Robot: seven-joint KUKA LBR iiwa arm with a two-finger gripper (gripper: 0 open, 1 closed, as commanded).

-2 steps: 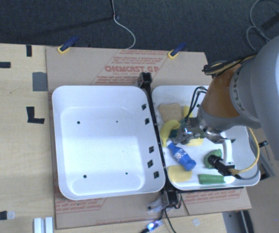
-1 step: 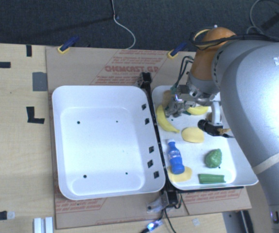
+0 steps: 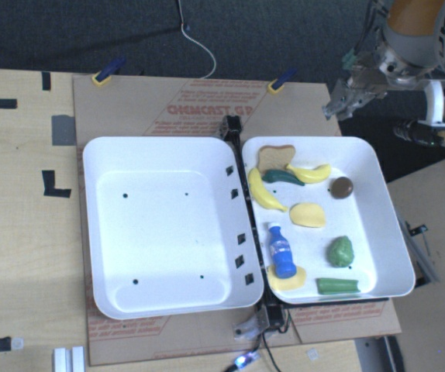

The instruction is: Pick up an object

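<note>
So arm's up at far right, gripper (image 3: 345, 103) hanging past the right bin's (image 3: 389, 208) far rim | grip state: can't tell | blue bottle (image 3: 281, 252), bananas (image 3: 265, 194), green bits inside it | left bin (image 3: 98, 208) alongside

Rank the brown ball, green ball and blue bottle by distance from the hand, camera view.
Hand sits above the right bin's far right corner.
1. Brown ball, far right part of the right bin.
2. Green ball, near right part of the bin.
3. Blue bottle, near left, by the divider.
</note>
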